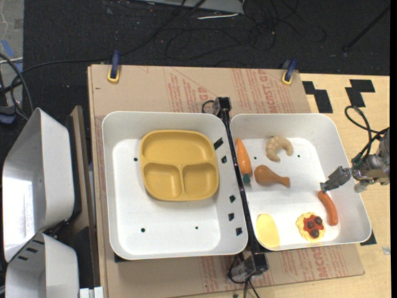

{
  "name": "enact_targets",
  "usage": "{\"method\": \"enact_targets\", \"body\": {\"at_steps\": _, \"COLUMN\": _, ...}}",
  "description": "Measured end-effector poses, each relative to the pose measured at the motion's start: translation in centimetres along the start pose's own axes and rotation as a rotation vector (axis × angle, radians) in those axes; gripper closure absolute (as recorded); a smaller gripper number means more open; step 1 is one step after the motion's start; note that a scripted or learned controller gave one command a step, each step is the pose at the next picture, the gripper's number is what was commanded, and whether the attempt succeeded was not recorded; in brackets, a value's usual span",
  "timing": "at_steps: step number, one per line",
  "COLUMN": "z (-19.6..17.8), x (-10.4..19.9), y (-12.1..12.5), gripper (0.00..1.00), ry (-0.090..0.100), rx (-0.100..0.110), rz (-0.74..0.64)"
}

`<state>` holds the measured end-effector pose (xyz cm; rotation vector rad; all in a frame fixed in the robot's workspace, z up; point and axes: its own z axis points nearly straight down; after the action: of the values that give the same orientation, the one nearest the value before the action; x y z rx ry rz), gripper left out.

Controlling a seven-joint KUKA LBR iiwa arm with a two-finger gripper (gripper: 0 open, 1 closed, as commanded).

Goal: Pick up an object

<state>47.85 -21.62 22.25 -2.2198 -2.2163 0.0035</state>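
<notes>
The right bin (322, 128) holds several toy foods. An orange carrot (244, 157) lies along its left wall. A pale croissant-shaped piece (278, 146) sits near the back, with a brown drumstick (271, 177) just in front of it. A red-orange sausage (329, 208) lies by the right wall. A yellow oval slice (267, 229) and a small yellow tart with red toppings (311, 225) rest at the front. My gripper (333, 182) reaches in over the right wall, its dark tip just above the sausage's upper end. Nothing is visibly held.
The left bin (124, 228) holds a yellow divided plate (180, 165) towards its back. The grey wrist (372, 166) and cables hang over the right bin's right rim. Both bins stand on a cardboard sheet (186, 89) held by two clamps.
</notes>
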Motion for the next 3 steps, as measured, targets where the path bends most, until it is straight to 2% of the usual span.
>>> {"method": "enact_targets", "body": {"at_steps": 2, "z": 11.1, "x": 0.3, "y": 1.9, "gripper": 0.0, "ry": -0.001, "rx": -0.002, "rz": -0.001}}
{"method": "enact_targets", "body": {"at_steps": 3, "z": 9.7, "x": 0.3, "y": 2.0, "gripper": 1.0, "ry": -0.002, "rx": -0.006, "rz": -0.001}}
